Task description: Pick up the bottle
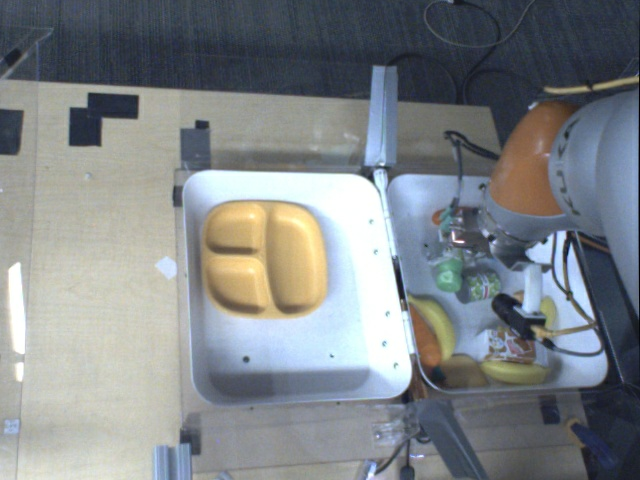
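A small green and clear bottle [470,282] lies in the right bin [410,200], near its middle. My gripper [458,242] hangs just above the bottle's far end, and the grey arm with its orange band [528,163] reaches in from the right. The gripper's body hides part of the bottle's top. From this angle I cannot make out whether anything is held.
Around the bottle lie a banana [437,320] and an orange fruit [427,346] at the near left, another banana [516,371] and a small carton [508,345] along the near edge. The left bin [300,368] holds a yellow compartment tray [265,258]. Cables trail at the right.
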Controlling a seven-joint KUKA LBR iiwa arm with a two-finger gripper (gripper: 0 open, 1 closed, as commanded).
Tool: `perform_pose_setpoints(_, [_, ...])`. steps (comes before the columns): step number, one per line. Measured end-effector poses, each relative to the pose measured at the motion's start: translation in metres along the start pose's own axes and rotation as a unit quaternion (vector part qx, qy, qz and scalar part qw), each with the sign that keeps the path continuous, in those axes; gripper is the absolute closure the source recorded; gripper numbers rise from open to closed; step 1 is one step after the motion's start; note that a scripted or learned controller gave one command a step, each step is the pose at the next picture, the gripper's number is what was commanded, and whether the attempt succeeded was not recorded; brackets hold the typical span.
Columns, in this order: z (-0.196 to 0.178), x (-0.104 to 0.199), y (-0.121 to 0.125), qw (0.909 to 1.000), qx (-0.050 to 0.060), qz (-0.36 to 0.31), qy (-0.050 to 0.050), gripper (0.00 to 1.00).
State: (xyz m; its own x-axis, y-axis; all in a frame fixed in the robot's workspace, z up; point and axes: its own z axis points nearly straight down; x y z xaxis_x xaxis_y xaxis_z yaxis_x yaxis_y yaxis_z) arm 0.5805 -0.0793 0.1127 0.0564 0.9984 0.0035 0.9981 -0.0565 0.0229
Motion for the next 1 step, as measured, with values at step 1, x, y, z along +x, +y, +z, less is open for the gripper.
perform_pose_setpoints(1, [-0.0732, 0.0631, -0.0323, 0.9989, 0.009, -0.046, -0.001, 1.0])
